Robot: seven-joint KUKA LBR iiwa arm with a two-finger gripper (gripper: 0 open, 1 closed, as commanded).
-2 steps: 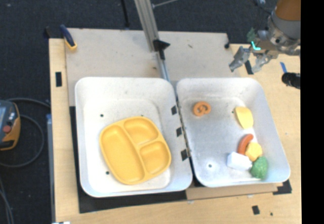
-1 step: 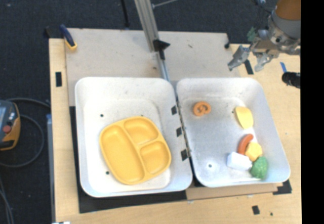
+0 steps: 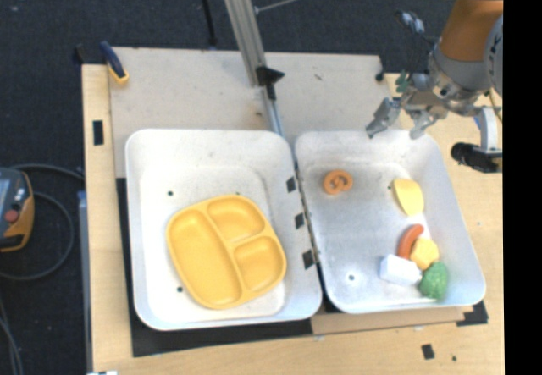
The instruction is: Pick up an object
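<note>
While the gripper point(image 3: 398, 122) hangs over the right bin's point(image 3: 364, 289) twelve-o'clock rim, its jaws stand spread wide, holding and touching nothing. The orange ring point(image 3: 337, 183) lies at the gripper's seven o'clock; the yellow piece point(image 3: 408, 195) lies toward six.

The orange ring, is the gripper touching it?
Apart. The camera view shows bare bin floor between the orange ring and the gripper, which is up by the bin's far edge.

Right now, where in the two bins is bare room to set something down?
In the right bin, the floor below the orange ring, left of the yellow piece, is bare. Its lower right corner is crowded: red piece, white block, green broccoli. The yellow tray takes most of the left bin.
</note>
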